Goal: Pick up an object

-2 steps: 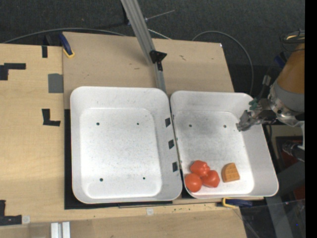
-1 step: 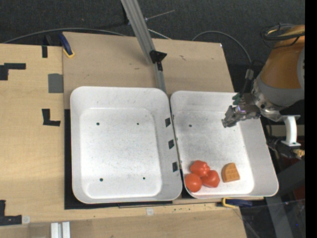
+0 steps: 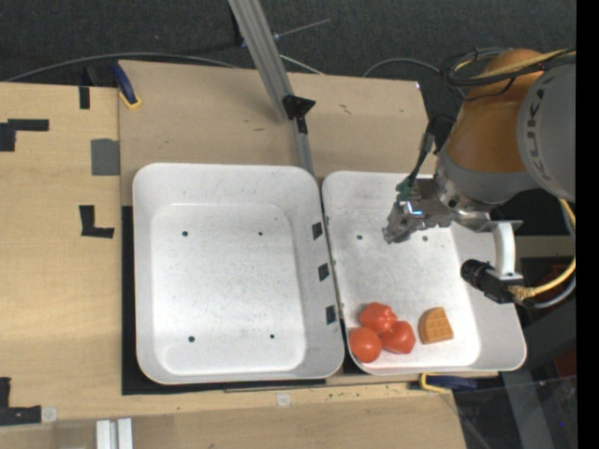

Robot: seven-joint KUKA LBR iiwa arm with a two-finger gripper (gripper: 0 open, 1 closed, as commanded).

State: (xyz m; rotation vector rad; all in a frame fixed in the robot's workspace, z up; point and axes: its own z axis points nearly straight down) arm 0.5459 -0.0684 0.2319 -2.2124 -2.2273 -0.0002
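Here the gripper (image 3: 401, 224) hangs over the upper middle of the right bin (image 3: 374, 269), its dark fingers angled down and to the left toward the speckled white floor. The fingertips sit close together with only a narrow gap visible, and nothing shows between them; whether they touch the bin floor cannot be told. A small blue-green glint sits on the gripper body just behind the fingers.

Taking the right bin as the landmark: near its lower edge lie the objects. A red clump (image 3: 382, 330) of three rounded, smooth, glossy lobes looks like toy tomatoes or peppers; the clump's long axis runs from upper left to lower right, roughly, with one lobe bulging toward the bin's lower left corner. Just to its right, close but apart, lies an orange-tan piece (image 3: 435, 325), squarish with a ridged or bumpy face like a toy cracker or waffle, showing no clear long axis. Both are well below the gripper.

The right bin is shallow, white, rounded at the corners and peppered with dark specks. Against its left rim lies the left bin (image 3: 225, 269), the same make, larger in view. The arm (image 3: 505, 129), grey with an orange band, rises at the right bin's upper right. A grey metal bar (image 3: 267, 50) slants down toward the bins' shared upper rim, over the tan wooden bench (image 3: 56, 251).
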